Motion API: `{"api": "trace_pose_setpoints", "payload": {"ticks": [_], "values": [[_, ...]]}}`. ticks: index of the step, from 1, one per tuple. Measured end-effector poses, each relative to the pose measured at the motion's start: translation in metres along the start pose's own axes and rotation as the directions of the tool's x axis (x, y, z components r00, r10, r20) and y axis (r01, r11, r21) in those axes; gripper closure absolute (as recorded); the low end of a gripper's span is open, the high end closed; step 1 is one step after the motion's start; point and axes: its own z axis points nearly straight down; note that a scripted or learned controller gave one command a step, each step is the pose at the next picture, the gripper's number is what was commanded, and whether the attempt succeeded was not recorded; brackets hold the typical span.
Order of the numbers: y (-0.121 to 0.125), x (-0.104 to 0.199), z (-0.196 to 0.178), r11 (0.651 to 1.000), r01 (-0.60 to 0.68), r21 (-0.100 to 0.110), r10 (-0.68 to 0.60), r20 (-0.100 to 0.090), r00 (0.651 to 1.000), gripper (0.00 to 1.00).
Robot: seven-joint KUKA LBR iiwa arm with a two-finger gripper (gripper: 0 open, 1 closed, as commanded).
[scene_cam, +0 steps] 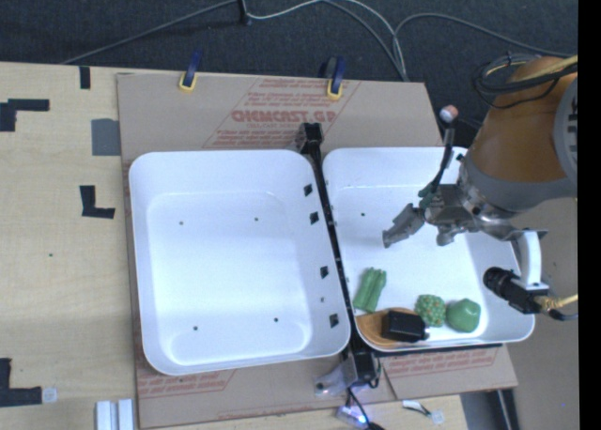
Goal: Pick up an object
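My gripper [420, 232] hangs over the middle of the right bin [385, 167], its two fingers spread open with nothing between them. Below it, along the bin's near edge, lie a ridged green piece [371, 289], a bumpy green ball [431, 308], a smooth green lump [464, 314], and a black block [404, 327] resting on a brown curved piece [374, 327]. The gripper is clear of all of them, a little up and to the right of the ridged green piece.
The left bin [225, 259] sits beside the right one, with a black divider strip [322, 231] between them. The arm's orange and grey body [521, 151] looms over the right bin's far right side. Cables run behind the bench.
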Motion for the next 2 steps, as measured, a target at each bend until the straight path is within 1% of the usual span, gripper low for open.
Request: {"api": "trace_pose_setpoints", "payload": {"ticks": [1, 2], "values": [[-0.002, 0.004, 0.043, 1.000, 0.000, 0.000, 0.000, 0.000, 1.000, 0.00], [-0.005, 0.002, 0.106, 1.000, 0.000, 0.002, 0.000, 0.000, 1.000, 0.00]]}}
